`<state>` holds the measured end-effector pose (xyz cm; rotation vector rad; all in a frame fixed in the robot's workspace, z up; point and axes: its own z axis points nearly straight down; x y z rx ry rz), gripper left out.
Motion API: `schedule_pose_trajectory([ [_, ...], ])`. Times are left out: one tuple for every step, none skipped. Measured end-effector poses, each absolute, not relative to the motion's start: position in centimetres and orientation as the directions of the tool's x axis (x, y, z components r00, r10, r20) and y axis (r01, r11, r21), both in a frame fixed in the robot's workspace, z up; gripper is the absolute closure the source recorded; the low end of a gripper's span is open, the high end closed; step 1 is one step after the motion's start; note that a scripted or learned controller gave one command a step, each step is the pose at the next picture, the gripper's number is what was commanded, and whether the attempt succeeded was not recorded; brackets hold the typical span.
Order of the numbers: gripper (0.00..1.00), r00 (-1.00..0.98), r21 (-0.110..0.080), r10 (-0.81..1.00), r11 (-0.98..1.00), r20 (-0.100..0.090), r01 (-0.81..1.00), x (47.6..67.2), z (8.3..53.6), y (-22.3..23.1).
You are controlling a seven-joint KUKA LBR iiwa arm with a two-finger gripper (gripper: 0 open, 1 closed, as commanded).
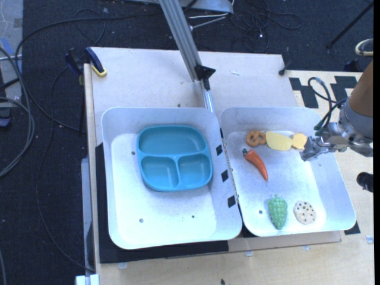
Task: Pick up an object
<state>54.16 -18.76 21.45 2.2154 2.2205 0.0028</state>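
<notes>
While the gripper [310, 154] hovers low over the right bin [332, 189], jaw state indeterminate, the nearest object is a pale yellow, elongated piece [279, 141] lying just to its left, beside a brown pretzel [256, 138]. An orange carrot [257, 163], green cluster [276, 211] and speckled cookie [304, 212] share that bin. A blue divided tray [175, 157] occupies the left bin [119, 218]. Both rest on a pale bench [148, 76] above dark, cabled flooring.

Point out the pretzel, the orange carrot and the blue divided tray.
pretzel [256, 138]: camera view, on its middle twist.
orange carrot [257, 164]: camera view, mid-body.
blue divided tray [145, 171]: camera view, on its left rim.
</notes>
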Motion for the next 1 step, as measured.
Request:
schedule_pose_trajectory([
  [1.00,-0.005,-0.001,1.000,0.005,0.000,1.000,54.07,20.69,-13.14],
])
